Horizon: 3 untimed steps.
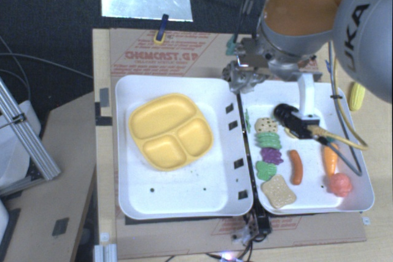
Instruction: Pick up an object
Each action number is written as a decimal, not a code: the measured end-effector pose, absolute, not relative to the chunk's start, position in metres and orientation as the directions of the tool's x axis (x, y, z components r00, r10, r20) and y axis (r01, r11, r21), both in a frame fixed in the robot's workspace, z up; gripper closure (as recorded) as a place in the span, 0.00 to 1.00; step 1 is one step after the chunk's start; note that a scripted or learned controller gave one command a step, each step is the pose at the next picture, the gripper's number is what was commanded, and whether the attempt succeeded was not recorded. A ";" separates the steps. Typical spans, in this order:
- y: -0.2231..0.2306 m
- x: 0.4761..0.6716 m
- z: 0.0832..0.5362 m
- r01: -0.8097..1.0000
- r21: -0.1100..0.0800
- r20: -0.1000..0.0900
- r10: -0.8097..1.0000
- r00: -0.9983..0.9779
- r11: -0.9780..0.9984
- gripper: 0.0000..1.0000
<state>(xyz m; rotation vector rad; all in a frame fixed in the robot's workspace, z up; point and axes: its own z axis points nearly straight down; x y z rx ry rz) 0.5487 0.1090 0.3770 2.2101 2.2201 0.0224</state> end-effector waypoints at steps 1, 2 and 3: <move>0.189 0.525 0.319 1.000 -0.003 0.002 1.000 -0.011 0.011 1.00; 0.204 0.505 0.351 1.000 0.003 0.002 1.000 -0.007 0.007 1.00; 0.213 0.486 0.389 1.000 0.005 0.003 1.000 -0.007 0.007 1.00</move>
